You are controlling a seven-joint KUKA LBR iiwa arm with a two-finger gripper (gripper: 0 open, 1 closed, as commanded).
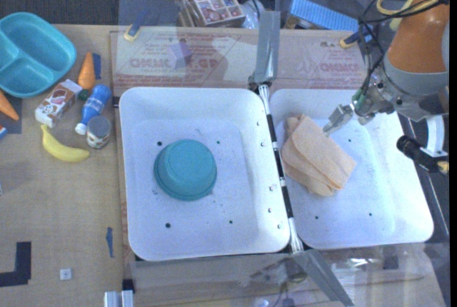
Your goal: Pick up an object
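Nearest the camera, two white bins sit side by side on the table (pixel 64 227). An upturned teal bowl (pixel 186 168) rests in the left bin (pixel 143 227). A folded tan cloth (pixel 316 155) lies in the right bin (pixel 400 220) near the shared wall, its long axis running diagonally from upper left to lower right. Just beyond its far end hovers the gripper (pixel 341 116), fingers spread, clasping nothing. Farther left lie a banana (pixel 63 148), bottle (pixel 93 107) and blue dish (pixel 32 52).
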